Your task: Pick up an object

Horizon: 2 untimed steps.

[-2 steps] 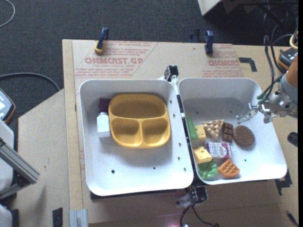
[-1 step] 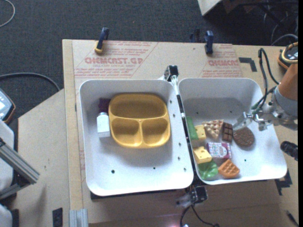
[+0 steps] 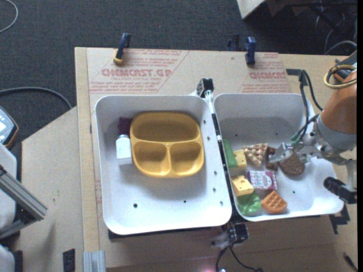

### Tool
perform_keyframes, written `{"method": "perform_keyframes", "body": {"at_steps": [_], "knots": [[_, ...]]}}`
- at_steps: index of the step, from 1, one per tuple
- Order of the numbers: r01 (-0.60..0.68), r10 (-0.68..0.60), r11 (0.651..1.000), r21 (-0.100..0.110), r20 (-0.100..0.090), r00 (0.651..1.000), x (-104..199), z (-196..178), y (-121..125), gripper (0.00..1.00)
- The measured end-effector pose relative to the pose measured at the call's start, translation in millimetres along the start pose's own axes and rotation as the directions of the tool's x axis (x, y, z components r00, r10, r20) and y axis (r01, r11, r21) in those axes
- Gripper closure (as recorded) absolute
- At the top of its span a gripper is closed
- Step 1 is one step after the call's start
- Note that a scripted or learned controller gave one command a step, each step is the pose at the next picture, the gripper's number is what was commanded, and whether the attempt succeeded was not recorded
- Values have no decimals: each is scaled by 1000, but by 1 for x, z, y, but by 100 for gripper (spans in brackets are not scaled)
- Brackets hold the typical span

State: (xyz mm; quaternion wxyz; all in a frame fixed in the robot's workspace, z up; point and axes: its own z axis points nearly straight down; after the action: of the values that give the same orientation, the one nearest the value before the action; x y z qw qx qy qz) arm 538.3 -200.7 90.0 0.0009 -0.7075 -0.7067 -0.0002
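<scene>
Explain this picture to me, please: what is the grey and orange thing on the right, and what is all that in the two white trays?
You are looking down from one fixed camera above a bench. The grey and orange thing is a robot arm reaching in; its gripper is low over the right bin, beside a brown cookie-like toy. That bin holds play food: cheese pieces, an orange waffle, a pink packet. The left bin holds a yellow divided plate and a small white bottle. Whether anything is gripped is unclear.

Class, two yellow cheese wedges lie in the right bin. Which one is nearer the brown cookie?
The upper cheese wedge, beside the green piece; the lower wedge sits farther from the cookie.
</scene>
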Motion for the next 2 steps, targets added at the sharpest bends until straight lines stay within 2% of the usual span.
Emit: {"method": "perform_keyframes", "body": {"at_steps": [1, 2], "knots": [[4, -4, 1000, -6, -4, 1000, 2, -15, 2, 100], [3, -3, 1000, -9, 5, 1000, 12, -71, 8, 100]]}}
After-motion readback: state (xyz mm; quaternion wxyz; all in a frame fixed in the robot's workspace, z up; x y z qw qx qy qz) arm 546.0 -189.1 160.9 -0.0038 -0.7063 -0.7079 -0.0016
